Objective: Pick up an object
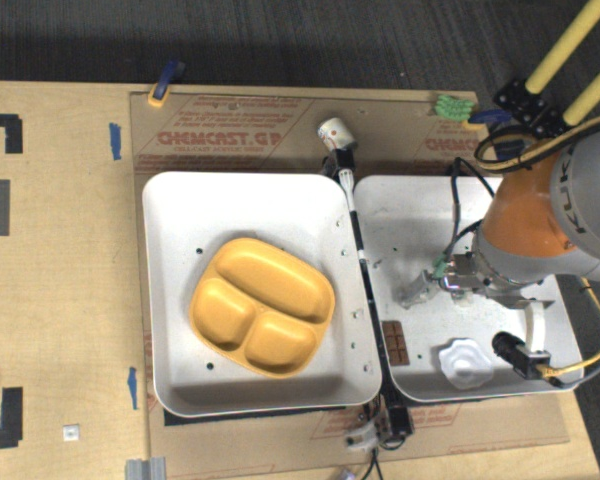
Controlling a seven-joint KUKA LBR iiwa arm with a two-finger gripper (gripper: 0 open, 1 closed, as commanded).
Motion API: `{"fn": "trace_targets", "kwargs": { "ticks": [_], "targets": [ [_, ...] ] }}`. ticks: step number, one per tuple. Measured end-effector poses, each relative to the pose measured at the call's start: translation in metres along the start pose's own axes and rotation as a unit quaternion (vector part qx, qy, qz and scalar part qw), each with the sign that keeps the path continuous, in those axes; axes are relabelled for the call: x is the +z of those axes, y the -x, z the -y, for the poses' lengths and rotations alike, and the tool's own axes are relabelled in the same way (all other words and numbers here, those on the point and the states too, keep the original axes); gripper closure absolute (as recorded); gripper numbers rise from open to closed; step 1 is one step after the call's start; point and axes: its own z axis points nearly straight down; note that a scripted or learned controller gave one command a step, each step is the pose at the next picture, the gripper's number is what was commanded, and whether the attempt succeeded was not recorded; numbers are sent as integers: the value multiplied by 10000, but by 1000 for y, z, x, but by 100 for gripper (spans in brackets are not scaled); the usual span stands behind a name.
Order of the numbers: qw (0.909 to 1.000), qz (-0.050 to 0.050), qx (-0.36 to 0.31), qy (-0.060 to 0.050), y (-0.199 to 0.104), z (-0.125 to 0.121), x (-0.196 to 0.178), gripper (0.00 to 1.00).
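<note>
Reaching phase: hand (420, 290) low in right bin (410, 208), finger state impossible to tell. White object (464, 360) at five o'clock, ungrasped. Next: shift over it, descend, close.

Yellow tray (263, 305), 3 compartments, upside down in my left bin. White cap (464, 359) and brown block (393, 341) in right bin.

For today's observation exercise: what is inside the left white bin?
The left white bin holds one yellow divided tray, lying near its middle with three compartments facing up. Bare white floor shows around it. Whatever lies beneath the tray is covered and cannot be seen.
</note>
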Motion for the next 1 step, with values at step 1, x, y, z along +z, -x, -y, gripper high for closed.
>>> {"fn": "trace_targets", "kwargs": {
  "ticks": [1],
  "targets": [
    [9995,10,-323,9,69,-9,0,0]
  ]
}}
